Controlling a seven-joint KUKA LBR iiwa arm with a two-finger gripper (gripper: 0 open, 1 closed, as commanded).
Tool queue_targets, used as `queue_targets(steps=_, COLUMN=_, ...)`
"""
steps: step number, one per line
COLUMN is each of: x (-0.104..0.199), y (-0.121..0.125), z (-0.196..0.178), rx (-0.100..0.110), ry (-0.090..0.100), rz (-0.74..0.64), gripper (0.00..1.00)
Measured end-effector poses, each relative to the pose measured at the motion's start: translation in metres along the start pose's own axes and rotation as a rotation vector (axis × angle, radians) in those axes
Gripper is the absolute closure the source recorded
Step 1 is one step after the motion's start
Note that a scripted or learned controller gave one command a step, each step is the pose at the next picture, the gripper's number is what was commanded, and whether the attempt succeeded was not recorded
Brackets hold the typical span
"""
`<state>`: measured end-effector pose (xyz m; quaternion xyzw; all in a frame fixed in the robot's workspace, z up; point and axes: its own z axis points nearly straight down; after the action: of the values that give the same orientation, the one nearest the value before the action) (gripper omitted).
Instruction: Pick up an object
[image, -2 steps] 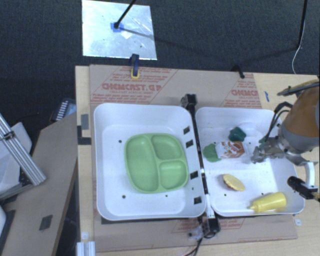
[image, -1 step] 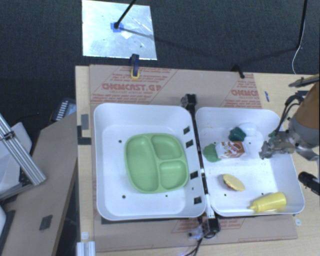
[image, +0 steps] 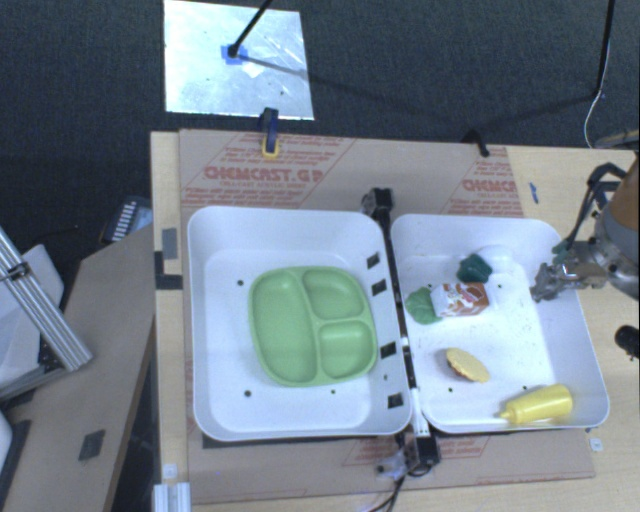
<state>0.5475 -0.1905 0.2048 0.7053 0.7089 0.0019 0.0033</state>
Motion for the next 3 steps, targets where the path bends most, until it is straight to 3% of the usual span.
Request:
queue_targets(steps=1, x=0.000, y=0.002, z=-0.023, rx=0.002, ry=0.000, rz=0.000, gripper=1.00)
queue_targets(steps=3, x=0.119, y=-0.010, z=-0.035, rx=0.005, ry=0.004, rz=-0.006, gripper=1.00)
